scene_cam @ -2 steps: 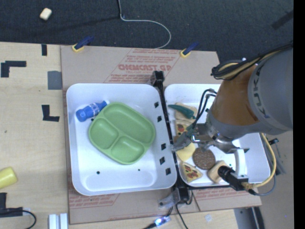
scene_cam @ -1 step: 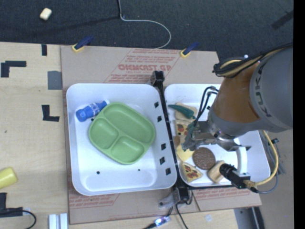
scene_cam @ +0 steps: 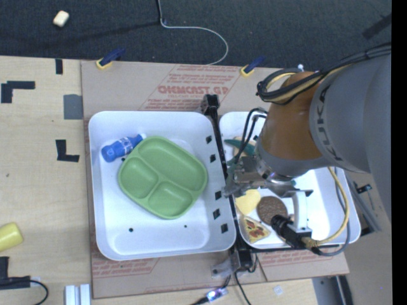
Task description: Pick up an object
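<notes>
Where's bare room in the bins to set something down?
Left bin: bare floor along the near edge below the green tray, and the far right corner. Right bin: crowded, the arm over several small items.

White cube [scene_cam: 60, 18] on dark floor; yellow object [scene_cam: 9, 236] on bench.

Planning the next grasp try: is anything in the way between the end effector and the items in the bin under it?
Nothing visible blocks it. The end effector hangs over the right bin, just above the yellow piece, brown disc and printed packet. The arm hides the bin's far half.
</notes>
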Robot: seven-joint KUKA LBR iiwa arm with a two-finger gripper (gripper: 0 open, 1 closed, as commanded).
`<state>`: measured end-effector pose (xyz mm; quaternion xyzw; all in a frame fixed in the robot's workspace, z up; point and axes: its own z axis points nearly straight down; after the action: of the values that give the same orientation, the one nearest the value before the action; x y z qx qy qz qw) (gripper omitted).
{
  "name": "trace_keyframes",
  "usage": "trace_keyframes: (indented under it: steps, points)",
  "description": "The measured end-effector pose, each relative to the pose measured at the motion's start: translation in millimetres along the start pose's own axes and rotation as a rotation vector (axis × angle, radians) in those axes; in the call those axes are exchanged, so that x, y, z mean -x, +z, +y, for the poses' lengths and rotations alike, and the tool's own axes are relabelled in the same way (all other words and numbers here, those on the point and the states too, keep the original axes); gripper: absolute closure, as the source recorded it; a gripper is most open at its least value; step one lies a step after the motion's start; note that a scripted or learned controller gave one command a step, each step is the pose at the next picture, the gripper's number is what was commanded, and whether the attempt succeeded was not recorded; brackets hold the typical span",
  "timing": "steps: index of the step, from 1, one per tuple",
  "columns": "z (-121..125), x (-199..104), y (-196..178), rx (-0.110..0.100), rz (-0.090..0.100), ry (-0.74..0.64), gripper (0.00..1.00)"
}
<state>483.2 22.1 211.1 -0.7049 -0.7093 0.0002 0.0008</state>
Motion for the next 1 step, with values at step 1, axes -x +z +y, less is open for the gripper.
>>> trace_keyframes:
  steps: [1]
  points:
    - [14.9, -22.2, -135.8, 0.015, 0.002, 0.000, 1.00]
